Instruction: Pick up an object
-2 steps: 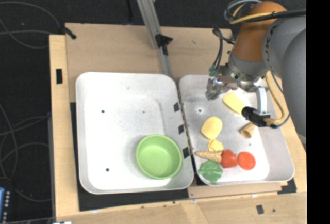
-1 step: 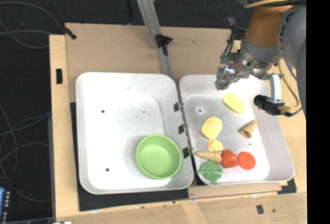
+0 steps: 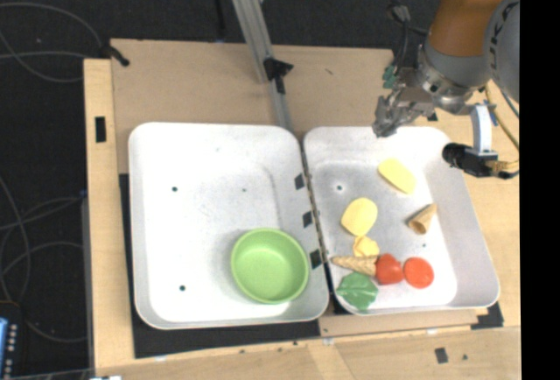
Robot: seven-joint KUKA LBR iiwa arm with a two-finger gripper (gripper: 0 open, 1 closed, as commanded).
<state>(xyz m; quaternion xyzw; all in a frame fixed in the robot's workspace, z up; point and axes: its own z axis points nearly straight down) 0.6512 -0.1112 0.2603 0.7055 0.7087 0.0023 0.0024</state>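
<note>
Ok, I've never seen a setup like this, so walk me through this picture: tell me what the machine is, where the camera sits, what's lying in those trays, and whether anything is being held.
The machine is a robot arm, grey and orange, reaching in from the right. Its gripper, the part meant to grab things, hangs over the far edge of the right bin. Nothing is visibly in it.

The one camera is fixed above the bench and looks down at a slant.

Two shallow white bins sit side by side. The left bin holds a green bowl. The right bin holds small toy-like pieces: a yellow piece nearest the gripper, a second yellow piece, a smaller yellow one, a tan cone, a longer cone, two red pieces, and a green piece.

The job is to pick up an object; that is not yet done.
</note>
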